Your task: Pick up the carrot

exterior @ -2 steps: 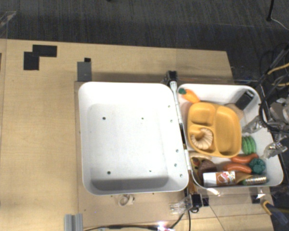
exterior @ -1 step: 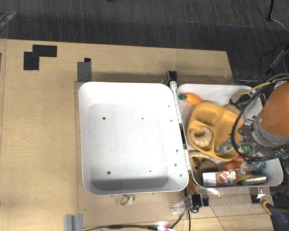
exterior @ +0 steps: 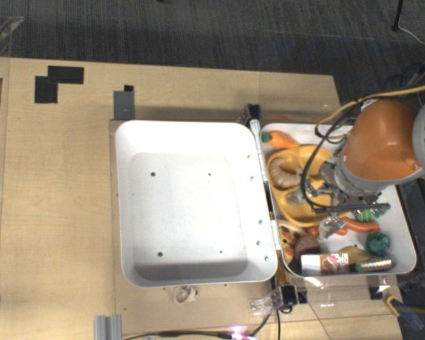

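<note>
Orange band over a crowded bin: carrot half hidden under the wrist

Orange and grey, the arm (exterior: pixel 382 144) reaches in from the right and hangs low over the right bin (exterior: pixel 409 255), placed there because every object sits in that bin. The left bin (exterior: pixel 191 204) beside it is bare white. The gripper (exterior: pixel 333 222) is below the wrist, pointing into the pile; fingers too buried in cabling and clutter, cannot tell if clenched or released. Nothing visibly between them, so no hold claimed.

The carrot (exterior: pixel 360 226) lies just right of the gripper, an orange strip with green top toward the bin's right side, partly covered by the wrist. Close, but contact cannot be confirmed. Another orange piece (exterior: pixel 282 139) sits at the bin's top left corner; likely a distractor. A yellow bowl-like thing (exterior: pixel 290 168) lies left of the wrist, a bottle (exterior: pixel 333 263) flat along the near wall, a green item (exterior: pixel 377 243) near the carrot's top. Tight packing makes a clean pinch risky: neighbours could get nudged.
</note>
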Motion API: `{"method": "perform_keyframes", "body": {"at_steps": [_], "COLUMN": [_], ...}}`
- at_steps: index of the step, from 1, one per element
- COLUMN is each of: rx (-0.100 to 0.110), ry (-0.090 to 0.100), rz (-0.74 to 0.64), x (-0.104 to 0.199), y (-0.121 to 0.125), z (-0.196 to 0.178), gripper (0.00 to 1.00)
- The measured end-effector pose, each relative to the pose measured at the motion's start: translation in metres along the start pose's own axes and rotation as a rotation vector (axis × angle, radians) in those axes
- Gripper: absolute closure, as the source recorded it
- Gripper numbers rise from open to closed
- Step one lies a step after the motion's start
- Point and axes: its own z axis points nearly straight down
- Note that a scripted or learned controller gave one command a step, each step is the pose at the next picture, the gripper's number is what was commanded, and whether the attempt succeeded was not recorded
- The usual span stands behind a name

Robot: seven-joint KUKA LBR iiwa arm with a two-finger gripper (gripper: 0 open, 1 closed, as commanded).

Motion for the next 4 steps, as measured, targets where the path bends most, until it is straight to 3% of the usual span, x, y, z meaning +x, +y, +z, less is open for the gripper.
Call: {"method": "perform_keyframes", "body": {"at_steps": [1, 2, 3, 4], "rx": [-0.008, -0.013, 0.009, 0.021], "ry": [0.015, 0.008, -0.009, 0.023], "rz": [-0.001, 0.130, -0.431, -0.109], "x": [0.003, 0.004, 0.045, -0.016], "y": [0.001, -0.087, -0.088, -0.111], "z": [-0.010, -0.001, -0.006, -0.005], "gripper": [1.00, 1.00, 1.00, 1.00]}}
